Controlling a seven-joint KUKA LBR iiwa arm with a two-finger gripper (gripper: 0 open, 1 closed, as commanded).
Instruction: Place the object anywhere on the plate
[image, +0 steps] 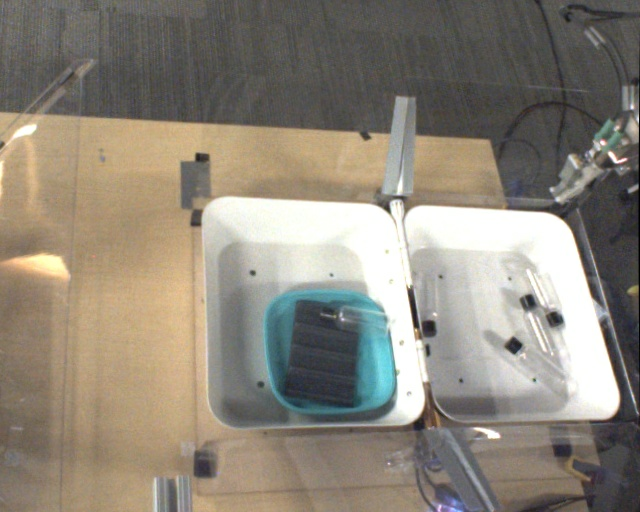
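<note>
Inside left shallow white plastic bin (225, 330), toward near right corner: turquoise rounded-square plastic plate (274, 340). On plate: dark ribbed rectangular block (322, 352). Lies flat, long side running front to back, fully within the raised rim. Judged to be the task's object, already where the task wants it; flat, centred rest suggests no risk of sliding off. At block's far right corner: small clear plastic piece (352, 317), touching or overlapping the block, also over the plate; cannot tell which rests on which.

In right shallow white plastic bin (470, 375): clear plastic tubes with black caps (540, 312), scattered near the right wall, well apart from the plate. Probably spare stock, untouched.

Both bins side by side on pale wooden worktop (110, 330), walls touching.

Pincer state: cannot tell, whether apart or together.

Judgement: placement looks complete; nothing left but to confirm.
</note>
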